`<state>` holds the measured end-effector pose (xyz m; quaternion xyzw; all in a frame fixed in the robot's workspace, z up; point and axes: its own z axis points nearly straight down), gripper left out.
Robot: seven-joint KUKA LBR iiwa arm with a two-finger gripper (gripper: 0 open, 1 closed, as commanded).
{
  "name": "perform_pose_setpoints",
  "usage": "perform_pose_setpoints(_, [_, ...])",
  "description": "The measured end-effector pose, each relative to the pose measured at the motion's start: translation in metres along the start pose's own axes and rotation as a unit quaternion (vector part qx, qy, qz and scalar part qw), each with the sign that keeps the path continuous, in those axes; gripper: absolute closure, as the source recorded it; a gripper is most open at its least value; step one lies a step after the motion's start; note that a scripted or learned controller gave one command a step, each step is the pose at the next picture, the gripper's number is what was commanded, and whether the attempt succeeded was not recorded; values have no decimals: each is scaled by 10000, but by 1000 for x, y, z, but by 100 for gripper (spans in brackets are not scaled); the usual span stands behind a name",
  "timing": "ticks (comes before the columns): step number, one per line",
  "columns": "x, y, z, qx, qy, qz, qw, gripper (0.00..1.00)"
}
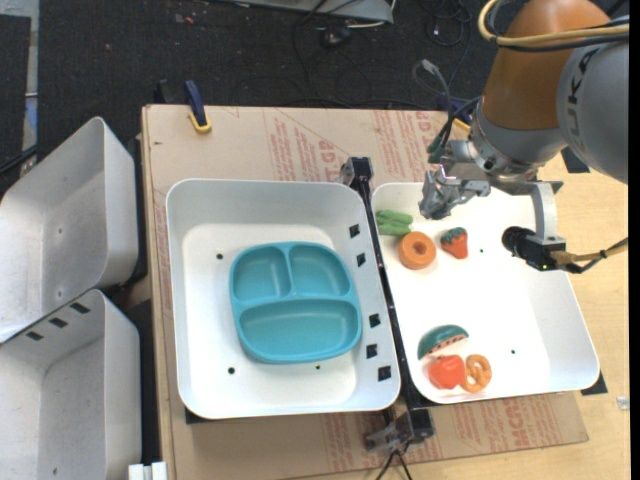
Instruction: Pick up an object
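Two shallow white bins sit side by side. The left bin [190, 268] holds one teal plastic tray [295, 301], smooth and divided into three compartments. The right bin [540, 338] holds six small toy foods. Taking the orange ring-shaped doughnut [417, 250] as landmark: one green pod-like piece [393, 222] lies just up-left of it, one red strawberry [456, 242] just to its right, and well below it cluster one watermelon slice [442, 340], one glossy red pepper-like piece [447, 371] and one orange pretzel [477, 371]. The gripper [438, 200] hangs just above the doughnut, touching nothing visibly; whether it is apart or together, I cannot tell.
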<state>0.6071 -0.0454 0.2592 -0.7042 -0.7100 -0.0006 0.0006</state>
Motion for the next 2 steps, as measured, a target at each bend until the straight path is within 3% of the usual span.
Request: perform_pose_setpoints(2, [102,11,29,7,-5,5,10000,100])
